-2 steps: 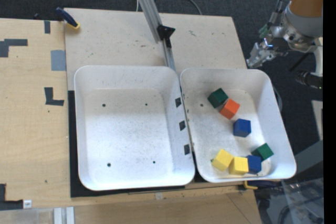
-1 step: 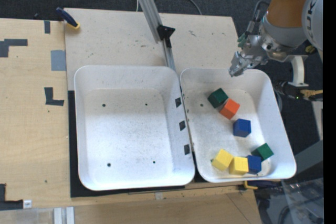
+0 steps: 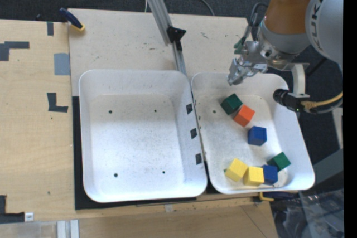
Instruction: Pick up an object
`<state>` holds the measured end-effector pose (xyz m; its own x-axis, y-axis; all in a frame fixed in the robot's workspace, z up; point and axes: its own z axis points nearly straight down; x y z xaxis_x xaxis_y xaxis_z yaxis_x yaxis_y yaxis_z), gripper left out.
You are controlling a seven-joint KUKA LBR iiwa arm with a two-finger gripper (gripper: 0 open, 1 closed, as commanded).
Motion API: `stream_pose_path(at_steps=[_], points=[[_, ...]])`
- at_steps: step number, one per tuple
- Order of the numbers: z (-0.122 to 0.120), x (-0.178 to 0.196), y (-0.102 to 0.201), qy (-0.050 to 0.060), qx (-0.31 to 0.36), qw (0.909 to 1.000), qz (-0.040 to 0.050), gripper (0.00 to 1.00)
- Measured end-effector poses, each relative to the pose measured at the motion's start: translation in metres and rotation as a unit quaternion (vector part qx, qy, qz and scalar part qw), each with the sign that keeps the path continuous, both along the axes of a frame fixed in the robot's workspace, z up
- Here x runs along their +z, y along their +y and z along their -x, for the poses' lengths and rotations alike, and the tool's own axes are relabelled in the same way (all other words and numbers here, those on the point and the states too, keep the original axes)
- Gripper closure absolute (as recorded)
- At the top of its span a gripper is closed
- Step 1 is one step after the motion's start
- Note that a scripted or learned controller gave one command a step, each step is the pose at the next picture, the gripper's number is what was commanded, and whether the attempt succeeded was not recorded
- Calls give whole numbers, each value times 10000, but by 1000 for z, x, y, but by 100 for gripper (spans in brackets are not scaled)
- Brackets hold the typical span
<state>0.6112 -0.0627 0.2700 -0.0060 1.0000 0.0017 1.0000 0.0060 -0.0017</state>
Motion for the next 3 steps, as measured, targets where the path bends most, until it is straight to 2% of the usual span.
stream_pose_path(at_steps=[2,3], points=[[36,-26,115,12,5,10000,2,100],[56,-21,162,7,7,10000,0,100]])
